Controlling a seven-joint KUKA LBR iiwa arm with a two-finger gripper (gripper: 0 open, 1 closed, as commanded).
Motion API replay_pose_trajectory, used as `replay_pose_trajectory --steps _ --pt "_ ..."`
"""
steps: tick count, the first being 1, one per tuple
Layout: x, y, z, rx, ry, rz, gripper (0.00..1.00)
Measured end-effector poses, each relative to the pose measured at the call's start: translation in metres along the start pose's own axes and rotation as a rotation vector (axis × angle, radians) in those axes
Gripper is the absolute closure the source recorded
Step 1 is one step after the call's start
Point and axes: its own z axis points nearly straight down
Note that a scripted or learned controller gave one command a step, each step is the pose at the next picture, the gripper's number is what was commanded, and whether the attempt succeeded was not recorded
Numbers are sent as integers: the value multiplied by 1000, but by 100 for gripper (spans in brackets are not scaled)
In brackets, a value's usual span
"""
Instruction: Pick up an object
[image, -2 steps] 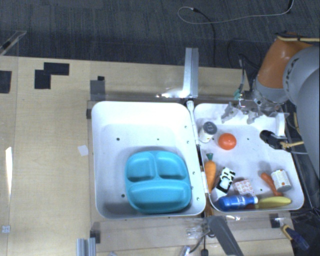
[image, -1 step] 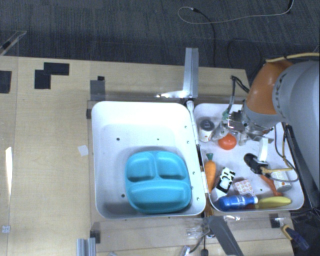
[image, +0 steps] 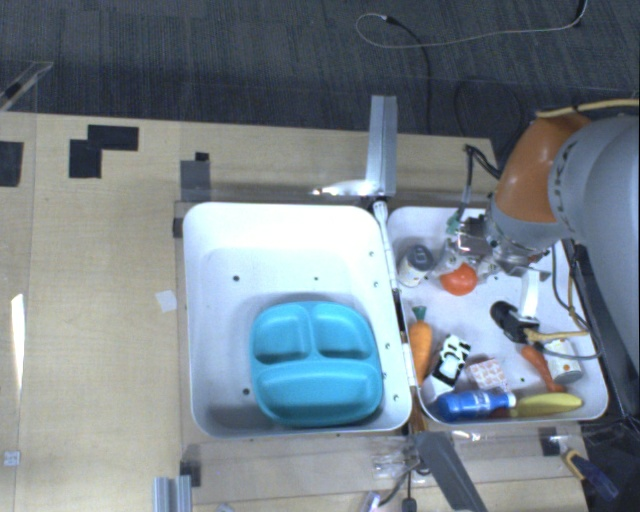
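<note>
The tomato (image: 460, 280) lies in the right bin (image: 597, 395), near its back wall, directly under the gripper (image: 470, 252) (finger state hidden from this angle); bare floor surrounds it. The blue tray (image: 316, 362) fills the left bin's (image: 215, 300) front.

Pale wood-grain worktop (image: 90, 330), black square markers (image: 103, 146) stuck at its upper left. Dark grey ribbed carpet floor (image: 220, 50) along the top, thin cable (image: 420, 30) looping across it. Upright aluminium post (image: 382, 140) behind the bins, small metal brackets (image: 195, 175) at the corners. Clear panel edge (image: 22, 85) at far left. Even overhead light, soft shadows.
</note>
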Motion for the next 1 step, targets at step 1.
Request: replay_pose_trajectory --steps 1 --pt "34 -7 -110 6 0 -117 100"
